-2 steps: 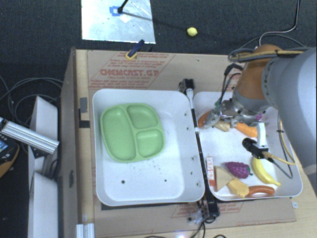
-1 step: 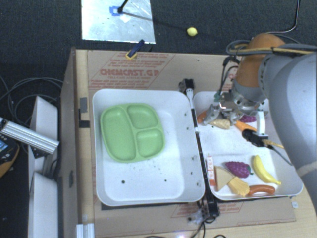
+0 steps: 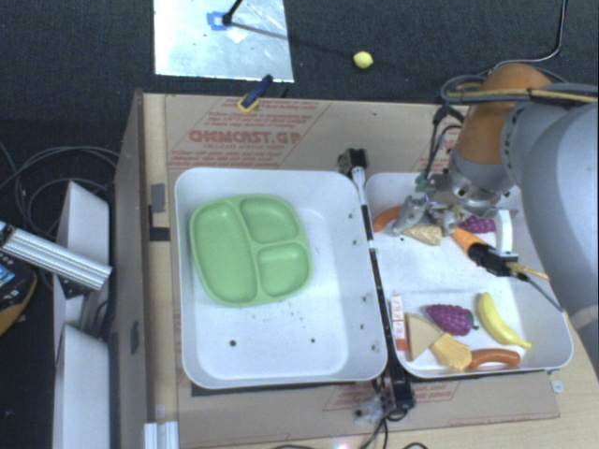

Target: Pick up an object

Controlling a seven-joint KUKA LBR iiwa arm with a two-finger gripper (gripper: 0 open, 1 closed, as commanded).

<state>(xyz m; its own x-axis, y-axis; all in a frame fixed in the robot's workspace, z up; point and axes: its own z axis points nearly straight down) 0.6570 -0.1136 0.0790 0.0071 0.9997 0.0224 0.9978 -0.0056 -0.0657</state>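
While the tool (image 3: 418, 215) sits low in the right bin (image 3: 552, 344) over a cracker (image 3: 426, 235), it looks like the reach-and-grab step. Can't tell its grip state; next it needs a clean close and lift.

Dark carpet floor (image 3: 75, 36) around cardboard-topped bench (image 3: 281, 124)

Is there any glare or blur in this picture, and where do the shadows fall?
Camera view: the shiny silver sheet on the dark floor glares brightly; the grey arm with the orange band looks soft and out of focus; the green divided plate sits evenly lit, with faint shadows along the left white bin's rim.
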